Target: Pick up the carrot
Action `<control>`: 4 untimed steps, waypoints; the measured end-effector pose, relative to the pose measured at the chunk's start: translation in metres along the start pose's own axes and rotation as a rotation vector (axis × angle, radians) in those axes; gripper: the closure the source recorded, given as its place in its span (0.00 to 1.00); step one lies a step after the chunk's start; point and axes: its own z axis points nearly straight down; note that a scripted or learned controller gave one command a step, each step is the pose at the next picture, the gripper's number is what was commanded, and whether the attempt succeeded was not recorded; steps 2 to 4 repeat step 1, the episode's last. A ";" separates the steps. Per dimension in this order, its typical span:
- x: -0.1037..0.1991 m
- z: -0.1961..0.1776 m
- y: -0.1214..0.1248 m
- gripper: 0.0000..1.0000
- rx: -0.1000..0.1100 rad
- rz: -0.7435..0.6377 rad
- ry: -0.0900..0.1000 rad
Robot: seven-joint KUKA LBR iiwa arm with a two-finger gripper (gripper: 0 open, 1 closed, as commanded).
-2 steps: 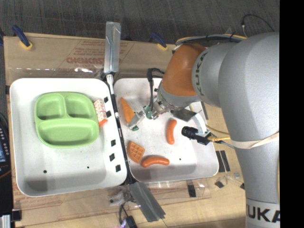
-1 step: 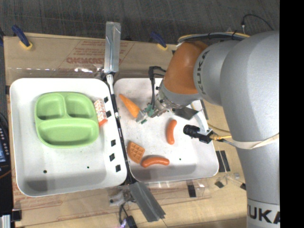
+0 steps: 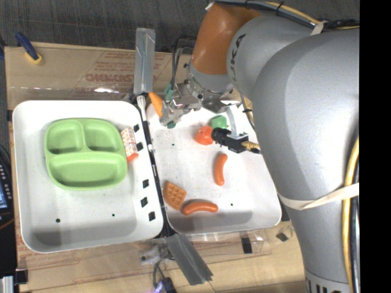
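The carrot (image 3: 156,104) is a small orange piece at the far left corner of the right bin (image 3: 256,188), close to the divider between the bins. My gripper (image 3: 170,110) hangs just to the carrot's right, low over the same corner. It sits beside the carrot, and whether they touch is unclear from this angle. The grey arm with its orange band reaches in from the upper right and hides the bin's far right part.
The right bin also holds a red-orange piece (image 3: 204,135) with a green piece (image 3: 219,121) behind it, two sausages (image 3: 219,168) (image 3: 199,207) and a waffle (image 3: 174,195). A green divided plate (image 3: 85,151) and a small patterned block (image 3: 128,140) lie in the left bin (image 3: 36,224).
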 end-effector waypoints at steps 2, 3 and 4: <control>0.007 0.001 0.001 1.00 0.003 0.005 -0.003; 0.007 0.001 0.001 1.00 0.003 0.005 -0.003; 0.007 0.001 0.001 1.00 0.003 0.005 -0.003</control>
